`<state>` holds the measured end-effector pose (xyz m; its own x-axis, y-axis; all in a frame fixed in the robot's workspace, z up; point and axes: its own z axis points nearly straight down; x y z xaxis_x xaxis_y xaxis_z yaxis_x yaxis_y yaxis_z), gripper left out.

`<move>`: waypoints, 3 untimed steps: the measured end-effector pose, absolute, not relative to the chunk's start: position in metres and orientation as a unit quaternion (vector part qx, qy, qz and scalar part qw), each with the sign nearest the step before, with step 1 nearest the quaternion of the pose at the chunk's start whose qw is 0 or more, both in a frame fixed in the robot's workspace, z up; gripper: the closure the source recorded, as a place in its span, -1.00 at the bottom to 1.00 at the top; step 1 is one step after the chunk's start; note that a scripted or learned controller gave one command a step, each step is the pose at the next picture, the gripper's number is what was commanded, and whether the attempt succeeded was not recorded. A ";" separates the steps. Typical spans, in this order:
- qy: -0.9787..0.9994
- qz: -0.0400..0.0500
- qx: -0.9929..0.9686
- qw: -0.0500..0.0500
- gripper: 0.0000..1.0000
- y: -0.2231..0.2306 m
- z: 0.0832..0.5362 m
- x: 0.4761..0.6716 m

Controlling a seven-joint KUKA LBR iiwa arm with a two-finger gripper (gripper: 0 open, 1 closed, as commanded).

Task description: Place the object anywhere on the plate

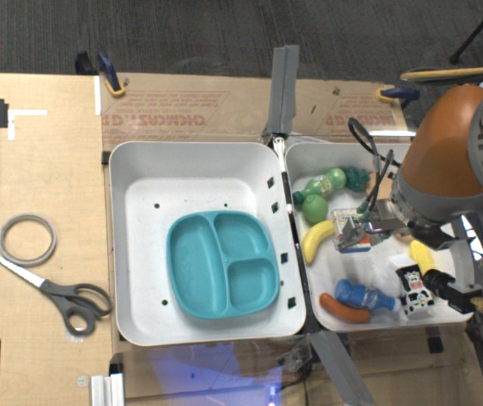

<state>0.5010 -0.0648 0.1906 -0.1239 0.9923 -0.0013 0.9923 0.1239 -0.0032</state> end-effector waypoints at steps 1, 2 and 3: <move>-0.802 0.001 -0.597 0.001 1.00 -0.009 0.191 0.479; -0.816 0.002 -0.579 0.001 1.00 0.096 0.190 0.516; -0.816 0.002 -0.579 0.001 -1.00 0.096 0.191 0.516</move>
<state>0.5161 0.0959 0.1905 -0.3307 0.9438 -0.0011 0.9437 0.3306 -0.0035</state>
